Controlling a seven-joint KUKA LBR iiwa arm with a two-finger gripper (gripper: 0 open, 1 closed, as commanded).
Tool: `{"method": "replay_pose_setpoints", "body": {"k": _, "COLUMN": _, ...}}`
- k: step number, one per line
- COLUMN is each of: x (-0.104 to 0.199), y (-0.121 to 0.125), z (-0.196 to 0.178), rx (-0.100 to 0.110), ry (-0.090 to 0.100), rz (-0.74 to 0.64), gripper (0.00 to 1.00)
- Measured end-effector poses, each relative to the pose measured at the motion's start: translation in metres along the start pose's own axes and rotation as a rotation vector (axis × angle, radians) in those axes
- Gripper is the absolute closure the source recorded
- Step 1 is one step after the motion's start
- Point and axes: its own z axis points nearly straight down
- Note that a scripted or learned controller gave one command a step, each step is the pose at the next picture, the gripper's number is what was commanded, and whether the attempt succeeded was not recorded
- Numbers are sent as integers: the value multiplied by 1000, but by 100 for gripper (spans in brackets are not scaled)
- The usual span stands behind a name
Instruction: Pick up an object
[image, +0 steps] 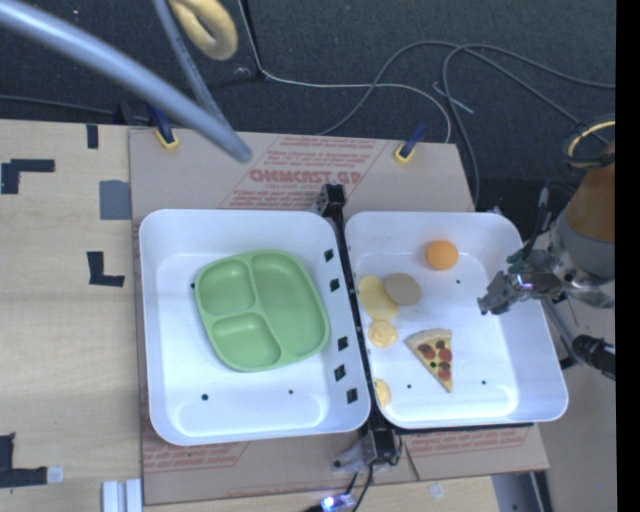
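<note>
The right bin (520, 400) holds an orange ball (442, 254), a tan round piece (403, 289), a pale yellow piece (374, 294), a small yellow piece (382, 334), a pizza slice (435, 355) and a small yellow bit (382, 392) by its left wall. My gripper (497, 298) hangs over the bin's right side, right of the round pieces and below the orange ball. Nothing shows between its fingertips.
The left bin (160, 330) carries a green divided plate (262, 309). A black divider (340, 300) runs between the bins. Cables cross the dark floor behind the bench. The arm's orange band (598, 205) is at the right edge.
</note>
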Motion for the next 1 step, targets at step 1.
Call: {"method": "replay_pose_setpoints", "body": {"k": 1, "x": 0, "y": 1, "z": -14, "rx": 4, "ry": 2, "rz": 0, "gripper": 100}}
